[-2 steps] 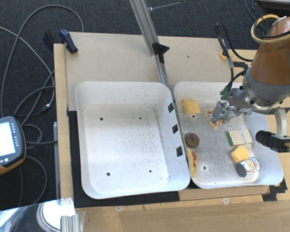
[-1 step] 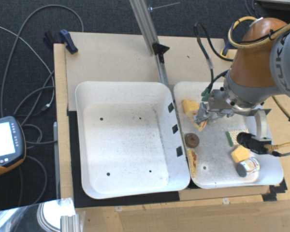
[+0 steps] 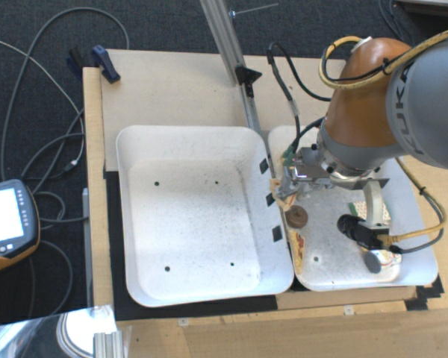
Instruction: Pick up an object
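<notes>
My gripper (image 3: 289, 191) hangs low over the left edge of the right bin (image 3: 325, 271), under the grey and orange arm (image 3: 373, 103). Just below it lies a small brown round object (image 3: 296, 217). A flat orange and yellow item (image 3: 295, 247) rests along the bin's left wall, nearer the front. A patterned packet (image 3: 376, 210) lies further right, partly hidden by the arm's hardware. A small grey and white object (image 3: 378, 260) sits near the front right corner. I see nothing held in the gripper.
The left bin (image 3: 134, 155) stands beside the right one, sharing a narrow divide. A metal pole (image 3: 222, 28) slants up from between the bins at the back. A blue clamp (image 3: 104, 62) sits on the bench's far left corner.
</notes>
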Available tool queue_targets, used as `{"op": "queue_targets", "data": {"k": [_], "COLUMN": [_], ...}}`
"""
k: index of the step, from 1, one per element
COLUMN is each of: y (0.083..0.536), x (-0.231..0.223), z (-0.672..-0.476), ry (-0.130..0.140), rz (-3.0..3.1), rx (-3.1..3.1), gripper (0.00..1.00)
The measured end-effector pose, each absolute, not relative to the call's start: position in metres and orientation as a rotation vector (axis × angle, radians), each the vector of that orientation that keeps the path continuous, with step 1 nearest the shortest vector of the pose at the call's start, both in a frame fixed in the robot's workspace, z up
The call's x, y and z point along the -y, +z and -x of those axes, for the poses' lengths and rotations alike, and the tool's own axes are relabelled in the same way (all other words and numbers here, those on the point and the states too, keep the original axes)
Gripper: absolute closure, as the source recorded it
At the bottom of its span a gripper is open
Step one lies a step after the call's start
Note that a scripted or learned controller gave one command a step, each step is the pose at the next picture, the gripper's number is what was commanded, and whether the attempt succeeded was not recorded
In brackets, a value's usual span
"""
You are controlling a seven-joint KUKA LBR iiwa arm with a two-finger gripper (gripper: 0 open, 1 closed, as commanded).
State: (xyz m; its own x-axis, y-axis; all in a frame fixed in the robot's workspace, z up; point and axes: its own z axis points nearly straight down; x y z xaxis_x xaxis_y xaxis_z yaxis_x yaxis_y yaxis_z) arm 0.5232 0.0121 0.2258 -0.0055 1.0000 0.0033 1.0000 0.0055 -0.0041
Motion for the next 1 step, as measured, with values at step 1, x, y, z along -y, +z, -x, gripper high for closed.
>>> {"op": "queue_targets", "data": {"k": [1], "y": [0.2377], "x": [-0.0593], "z": [-0.5144], "ry": [-0.004], "rz": [2.213], "rx": [2.228], "gripper": [1.0]}}
